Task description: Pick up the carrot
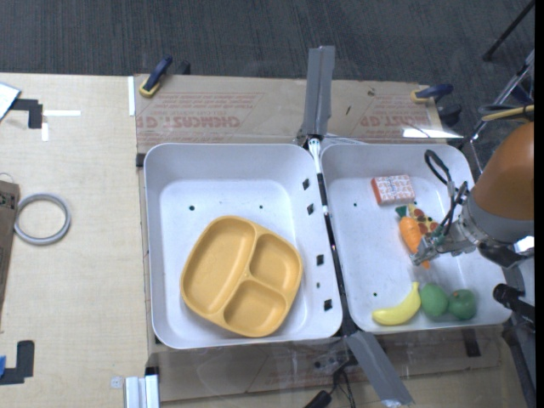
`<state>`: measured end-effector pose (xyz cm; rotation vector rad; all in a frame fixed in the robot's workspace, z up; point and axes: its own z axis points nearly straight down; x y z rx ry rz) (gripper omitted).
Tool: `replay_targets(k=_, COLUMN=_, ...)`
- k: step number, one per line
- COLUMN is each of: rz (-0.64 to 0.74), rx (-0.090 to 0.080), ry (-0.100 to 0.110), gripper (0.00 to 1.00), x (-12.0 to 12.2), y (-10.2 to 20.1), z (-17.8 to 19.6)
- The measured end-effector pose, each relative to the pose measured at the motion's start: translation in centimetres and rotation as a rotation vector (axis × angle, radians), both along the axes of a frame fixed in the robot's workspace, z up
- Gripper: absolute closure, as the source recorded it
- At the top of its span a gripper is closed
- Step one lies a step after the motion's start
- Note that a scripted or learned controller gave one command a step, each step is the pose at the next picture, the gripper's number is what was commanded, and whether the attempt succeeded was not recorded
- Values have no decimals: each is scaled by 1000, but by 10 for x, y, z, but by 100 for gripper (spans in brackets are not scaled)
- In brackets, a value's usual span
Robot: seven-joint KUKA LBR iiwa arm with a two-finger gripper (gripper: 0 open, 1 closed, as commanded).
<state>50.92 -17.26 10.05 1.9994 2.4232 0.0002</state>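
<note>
nearest me, banana (398, 308) lay by the right bin's (357, 228) front edge; gripper (427, 249) touched the carrot (410, 233) mid-grasp. jaws' opening: couldn't tell. closing and lifting seemed next.

I count two white bins (161, 253). Left bin: one yellow divided plate (242, 276). Right bin: one carrot (410, 232), one banana (399, 309), two green fruits (448, 303), one small pink box (393, 189). On the bench: one tape roll (39, 219), two clamps (155, 75).
</note>
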Motion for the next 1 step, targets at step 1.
replay_targets(k=1, rz=-66, rx=-1, ry=1, gripper=100, x=41, y=63, z=117)
